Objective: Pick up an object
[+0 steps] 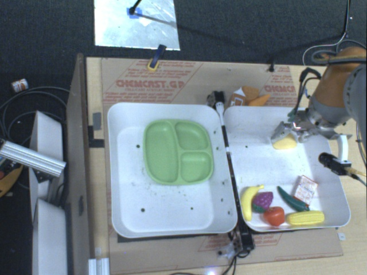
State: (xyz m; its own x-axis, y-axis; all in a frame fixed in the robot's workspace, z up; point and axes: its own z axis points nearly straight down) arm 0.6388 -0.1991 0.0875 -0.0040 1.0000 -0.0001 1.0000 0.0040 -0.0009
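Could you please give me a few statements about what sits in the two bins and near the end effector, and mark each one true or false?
1. The green plate lies in the left bin. True.
2. The banana lies on the green plate. False: it lies in the right bin, near its front edge.
3. The end effector is over the right bin, next to a pale yellow item. True.
4. The tomato sits at the back of the right bin. False: it sits at the front, between the banana and the corn.
5. The green plate has three sections. True.
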